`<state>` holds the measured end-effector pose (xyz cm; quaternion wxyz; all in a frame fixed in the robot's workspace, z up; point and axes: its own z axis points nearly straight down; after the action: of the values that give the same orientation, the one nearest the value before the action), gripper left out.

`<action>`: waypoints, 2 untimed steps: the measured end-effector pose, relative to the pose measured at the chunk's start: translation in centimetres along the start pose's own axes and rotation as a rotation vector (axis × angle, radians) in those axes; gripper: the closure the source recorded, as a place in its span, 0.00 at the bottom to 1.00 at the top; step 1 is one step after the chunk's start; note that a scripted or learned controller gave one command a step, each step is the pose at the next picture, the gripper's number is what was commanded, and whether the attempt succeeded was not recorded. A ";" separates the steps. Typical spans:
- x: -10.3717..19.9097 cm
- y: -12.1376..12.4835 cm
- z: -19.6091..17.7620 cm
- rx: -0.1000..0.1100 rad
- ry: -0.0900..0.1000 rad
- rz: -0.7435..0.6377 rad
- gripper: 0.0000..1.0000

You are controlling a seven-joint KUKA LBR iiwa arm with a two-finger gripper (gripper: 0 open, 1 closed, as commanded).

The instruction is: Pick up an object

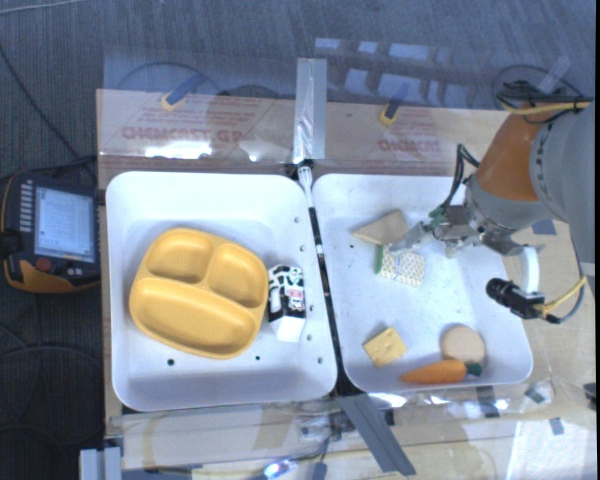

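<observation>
- The arm [540,168] comes in from the right over the right bin [500,288]; its grey body is cut off by the frame's right side, with the orange band showing above the wrist.
- The gripper [418,236] sits low near the bin's upper middle, beside a tan wedge-shaped piece [382,228] and just above a small patterned square [404,267]. The fingers are small, dark and blurred against the bin floor — I cannot tell how far apart they stand, nor whether anything lies between them.
- A thin green strip [378,260] lies just left of the patterned square; what it belongs to is hard to make out.
- Near the right bin's front edge: a yellow cheese-like block [384,346], a round tan piece [463,343] and an orange carrot [435,372], the carrot touching or nearly touching the round piece.
- A black cylindrical fitting [510,294] with a cable hangs off the arm over the bin's right rim.
- The left bin [130,198] holds a yellow divided tray [198,290]; a black-and-white item [287,293] lies against its right edge — too small to identify.
- Outside the bins at far left, an orange-edged pendant with a screen [52,230] rests on the floor, partly cropped.
</observation>
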<state>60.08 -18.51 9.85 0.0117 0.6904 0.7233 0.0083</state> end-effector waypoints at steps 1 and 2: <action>6.6 2.9 0.1 0.003 -0.003 -0.125 0.00; 5.5 2.1 0.0 0.000 0.008 0.013 0.00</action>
<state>61.95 -12.96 9.85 0.0087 0.6950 0.7189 0.0109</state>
